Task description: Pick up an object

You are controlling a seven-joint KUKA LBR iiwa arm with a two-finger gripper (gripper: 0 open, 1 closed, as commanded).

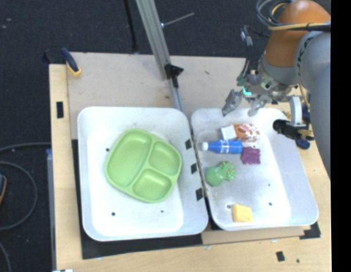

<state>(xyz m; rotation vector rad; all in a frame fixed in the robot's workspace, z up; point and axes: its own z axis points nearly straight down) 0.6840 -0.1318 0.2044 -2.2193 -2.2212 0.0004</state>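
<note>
So the arm [303, 38] comes in from the right with its orange band up top, and the claw [242, 102] is hanging over the far edge of the right bin [289, 208]; its two fingers [230, 102] are spread well apart with nothing between them, so it's got no grip on anything; all the pickable stuff is sitting in that right bin, just below the claw: a small white and orange packet [241, 132] closest to it, a blue tube with a white cap [222, 147] lying sideways right under that, a purple block [251, 156] touching the tube's right end, a green toy [220, 173] a bit lower toward the bin's left wall, and a yellow block [241, 213] off on its own near the front edge; the left bin [96, 208] has a green divided plate [144, 165] lying flat in the middle; both bins sit side by side on the worktop [119, 78]; a metal pole [155, 35] slants up from behind them.
</note>
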